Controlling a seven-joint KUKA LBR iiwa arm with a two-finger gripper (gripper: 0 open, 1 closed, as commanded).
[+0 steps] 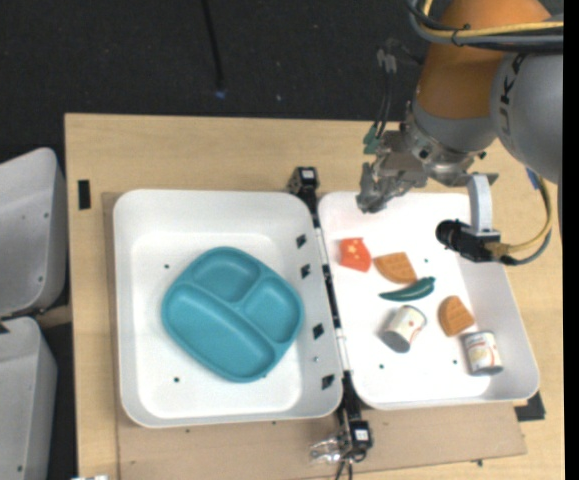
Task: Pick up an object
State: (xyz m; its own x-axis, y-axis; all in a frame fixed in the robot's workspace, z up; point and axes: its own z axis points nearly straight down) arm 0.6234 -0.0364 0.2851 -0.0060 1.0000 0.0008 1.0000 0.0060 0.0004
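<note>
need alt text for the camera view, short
Grey robot arm's gripper hovers at the right white bin's far edge, above an orange-red wedge, green pepper, two brown pieces and two small cans. The left white bin holds a teal divided plate.

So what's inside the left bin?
The left bin holds one thing: a teal divided plate lying flat, its compartments bare. The bin floor under the plate is covered, so anything beneath it cannot be seen.
</note>
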